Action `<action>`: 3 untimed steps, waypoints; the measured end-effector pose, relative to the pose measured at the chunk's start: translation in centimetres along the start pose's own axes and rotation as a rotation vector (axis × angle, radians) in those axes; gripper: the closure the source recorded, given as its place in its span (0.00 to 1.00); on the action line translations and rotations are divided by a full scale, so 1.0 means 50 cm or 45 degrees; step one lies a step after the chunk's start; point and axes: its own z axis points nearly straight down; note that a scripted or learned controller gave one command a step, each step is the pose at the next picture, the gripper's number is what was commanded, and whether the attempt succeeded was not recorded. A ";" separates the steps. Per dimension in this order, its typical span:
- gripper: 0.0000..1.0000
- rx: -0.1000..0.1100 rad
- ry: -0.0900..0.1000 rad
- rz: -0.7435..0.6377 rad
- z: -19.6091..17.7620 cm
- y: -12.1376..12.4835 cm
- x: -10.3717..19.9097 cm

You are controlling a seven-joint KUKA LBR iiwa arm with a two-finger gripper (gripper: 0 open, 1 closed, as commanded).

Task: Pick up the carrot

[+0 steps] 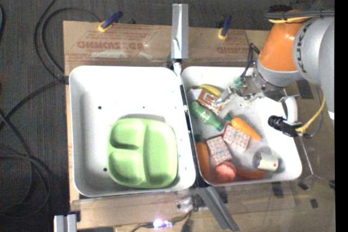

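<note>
Camera view: orange tapered carrot (246,128) mid right white bin (293,168), crowded by toys.
Gripper (243,89): near bin's far edge; finger state cannot be told.

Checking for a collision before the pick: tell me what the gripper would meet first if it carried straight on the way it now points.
Probably the brown snack packet beside the yellow banana, just beyond the gripper in the right white bin, not the orange carrot. Depth is unclear from above.

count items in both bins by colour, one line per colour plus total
Green: 2, divided plate, bottle
Orange: 3, carrot, two more
Yellow: 1, banana
Red-and-white blocks: 2
Other: 3
Total: 11
</note>
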 end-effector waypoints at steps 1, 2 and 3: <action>0.00 0.000 0.000 0.000 0.000 0.000 0.000; 0.00 -0.052 0.014 0.411 0.040 -0.038 0.024; 0.00 -0.068 -0.005 0.352 0.040 -0.096 -0.122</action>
